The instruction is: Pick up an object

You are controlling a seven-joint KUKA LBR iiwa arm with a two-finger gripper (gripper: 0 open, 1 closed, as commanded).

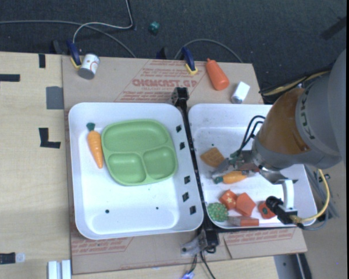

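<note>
My gripper (223,174) is low in the right bin (291,228), reaching in from the right toward the bin's middle. A small orange piece (236,178) lies right at it, partly under the wrist. A brown chunk (212,156) sits just above the gripper. Below it lie a red piece (228,198), a red-orange block (245,203) and a green broccoli-like piece (217,212). Another red item (266,210) sits by the black cable fitting. Whether the orange piece is gripped is hidden by the arm.
The left bin (81,173) holds a green divided plate (141,151) and a carrot (95,147) along its left side. On the cardboard behind the bins lie an orange bottle (217,74), a white cube (240,92) and a small can (89,65).
</note>
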